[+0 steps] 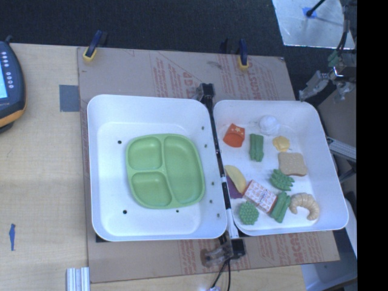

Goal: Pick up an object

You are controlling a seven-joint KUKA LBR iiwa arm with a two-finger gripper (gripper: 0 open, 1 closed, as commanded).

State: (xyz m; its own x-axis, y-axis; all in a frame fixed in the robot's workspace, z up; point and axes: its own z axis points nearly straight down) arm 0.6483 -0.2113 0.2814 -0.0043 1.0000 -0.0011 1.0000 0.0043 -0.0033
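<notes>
claw (330, 76) at frame's right edge, partly cut off, blurred; finger state cannot be told. arm hard to make out. right bin (321, 126) just below-left of claw: croissant (305, 205), bread slice (293, 163), green pepper (256, 147). left bin (97, 162) farther left holds green divided plate (164, 171).

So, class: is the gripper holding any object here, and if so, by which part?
Nothing is seen held. The toy foods, such as the croissant, lie in the right bin.
</notes>
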